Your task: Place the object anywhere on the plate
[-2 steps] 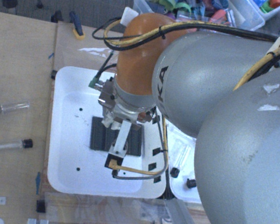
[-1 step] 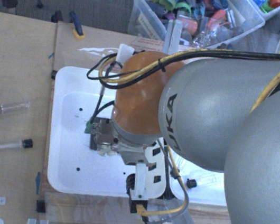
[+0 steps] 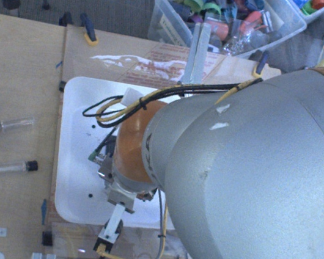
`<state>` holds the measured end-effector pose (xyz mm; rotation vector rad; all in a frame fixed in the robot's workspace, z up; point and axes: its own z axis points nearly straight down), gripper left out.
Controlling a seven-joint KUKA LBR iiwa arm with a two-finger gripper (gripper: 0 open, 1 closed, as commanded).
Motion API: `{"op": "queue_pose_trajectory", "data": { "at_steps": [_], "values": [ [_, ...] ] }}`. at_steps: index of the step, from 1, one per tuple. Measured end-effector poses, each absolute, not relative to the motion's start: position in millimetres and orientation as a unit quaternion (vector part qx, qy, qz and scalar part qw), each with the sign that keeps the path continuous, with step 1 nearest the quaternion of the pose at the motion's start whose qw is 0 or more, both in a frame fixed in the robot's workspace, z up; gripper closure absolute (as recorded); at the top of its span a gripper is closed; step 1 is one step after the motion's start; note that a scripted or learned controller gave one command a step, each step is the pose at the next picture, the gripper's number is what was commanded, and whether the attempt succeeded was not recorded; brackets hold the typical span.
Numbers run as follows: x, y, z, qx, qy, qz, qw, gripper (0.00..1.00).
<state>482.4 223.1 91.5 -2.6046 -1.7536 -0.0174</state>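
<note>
Over the white bin, the place of the object cannot be told, the grey arm being spread across most of it. The gripper is held above the bin's near edge; whether it is open or closed cannot be told. Left of the bin, black-capped vials are scattered; behind it, a clear tub is seen.

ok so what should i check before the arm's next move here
1. The arm is over the bin: ok.
2. Where the plate is: cannot tell, hidden under the arm.
3. Whether the object is held: cannot tell.
4. The cables hang loose, seemingly unsnagged: ok.
5. The vials lie on the bench outside the bin, out of the way: ok.
</note>
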Motion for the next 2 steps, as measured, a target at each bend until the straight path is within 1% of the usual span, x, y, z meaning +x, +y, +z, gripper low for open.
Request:
{"op": "queue_pose_trajectory", "data": {
  "at_steps": [1, 2],
  "values": [
    [537.1, 224, 155, -0.736, -0.677, 0.0002, 0.0, 1.0],
    [489.1, 225, 280, -0.697, -0.717, 0.0008, 0.0, 1.0]
  ]
}}
